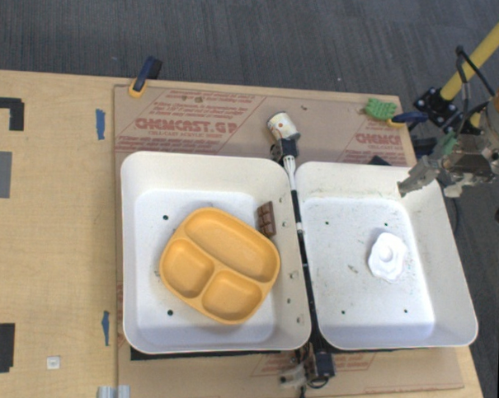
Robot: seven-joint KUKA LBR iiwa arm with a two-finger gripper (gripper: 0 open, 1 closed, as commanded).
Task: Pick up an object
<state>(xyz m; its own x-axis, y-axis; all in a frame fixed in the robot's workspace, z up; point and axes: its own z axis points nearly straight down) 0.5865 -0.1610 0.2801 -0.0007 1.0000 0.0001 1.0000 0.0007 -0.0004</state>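
Hovering claw (408,186) beside white object (386,256)

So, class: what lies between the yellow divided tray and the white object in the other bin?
In the camera view, a small brown block beside the yellow divided tray, the bins' adjoining walls, then speckled floor up to the white object.

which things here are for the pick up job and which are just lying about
For the job: pincer, white object, yellow divided tray, small brown block, two bins.

Lying about: blue clamp, green clamp, blue tape.

yellow tray (220,264), white obj (386,257), white bins (141,230), brown block (266,219).
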